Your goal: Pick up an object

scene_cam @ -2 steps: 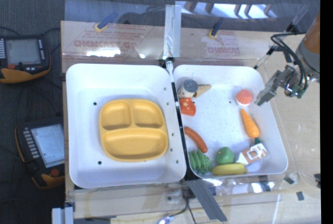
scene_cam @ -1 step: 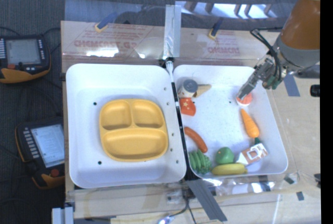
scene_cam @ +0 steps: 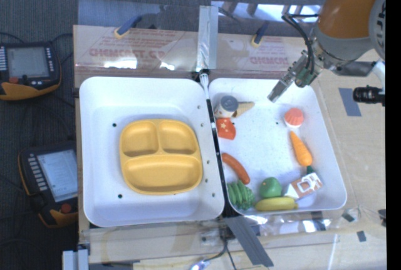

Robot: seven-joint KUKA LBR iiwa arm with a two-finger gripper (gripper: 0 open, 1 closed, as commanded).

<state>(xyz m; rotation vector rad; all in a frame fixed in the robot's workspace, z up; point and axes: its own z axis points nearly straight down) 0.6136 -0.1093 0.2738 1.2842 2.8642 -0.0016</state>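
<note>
The toy foods lie in the right white bin (scene_cam: 331, 156): an orange plastic carrot (scene_cam: 301, 149) by the right wall, a red-orange round toy (scene_cam: 294, 117) just above it, a yellow banana (scene_cam: 276, 203) and green apple (scene_cam: 270, 187) along the near edge. My gripper (scene_cam: 276, 93) hangs over that bin's far right corner with nothing between its fingers; I cannot tell whether they are spread or pressed together. The left white bin (scene_cam: 100, 137) holds a yellow divided plastic tray (scene_cam: 161, 156).

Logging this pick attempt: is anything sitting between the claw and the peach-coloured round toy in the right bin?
Nothing visible does. The claw hangs over the upper part of the right bin, and the peach-coloured round toy lies just below and right of it on bare bin floor. The carrot lies beyond the toy, not in the path.
</note>
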